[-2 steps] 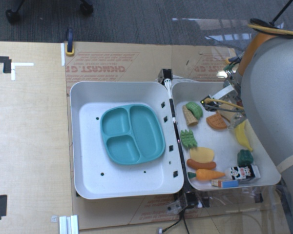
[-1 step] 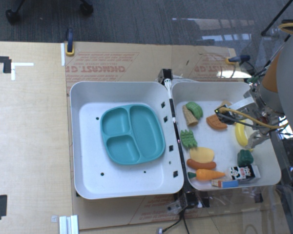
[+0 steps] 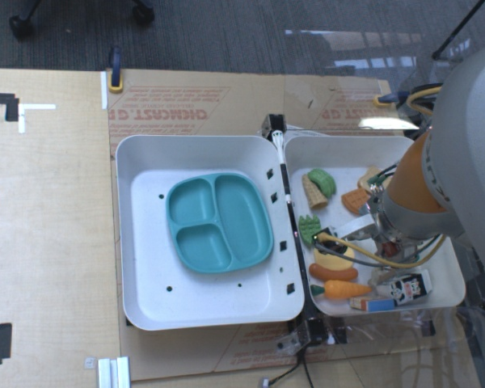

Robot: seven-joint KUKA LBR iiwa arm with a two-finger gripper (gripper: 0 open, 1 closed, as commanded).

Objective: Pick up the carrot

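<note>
- Right bin: shallow, white, the 3 o'clock one of the pair; toy foods lying loose inside.
- Carrot: orange, with a green top at its 9 o'clock end. Flat and crosswise near the 6 o'clock wall of the right bin, in the bin's 9 o'clock half. Not in the gripper.
- Sausage: orange-red, parallel to the carrot, just beside it at 12 o'clock.
- Yellow piece: pale, partly hidden, just beside the sausage at 12 o'clock; kind unclear.
- Small box: red, white and blue, at 4 o'clock of the carrot, by the carrot's tip; touching or not, cannot tell.
- Packet: black and white, at 3 o'clock of the carrot, near the bin's 6 o'clock wall.
- Leafy green toy: against the bin's 9 o'clock wall, mid-length.
- Tan cone with a green lump touching it: towards the bin's 11 o'clock corner.
- Flat orange piece: at 3 o'clock of the cone, near the arm.
- Gripper: down in the middle of the right bin, at 1 o'clock of the carrot, near it but apart. Pincer state: cannot tell.
- Arm: grey, with an orange band, entering from 3 o'clock.
- Left bin: white, holding a teal plate with three compartments, roughly central.
- Cardboard sheet: under both bins, on a pale wooden bench.
</note>
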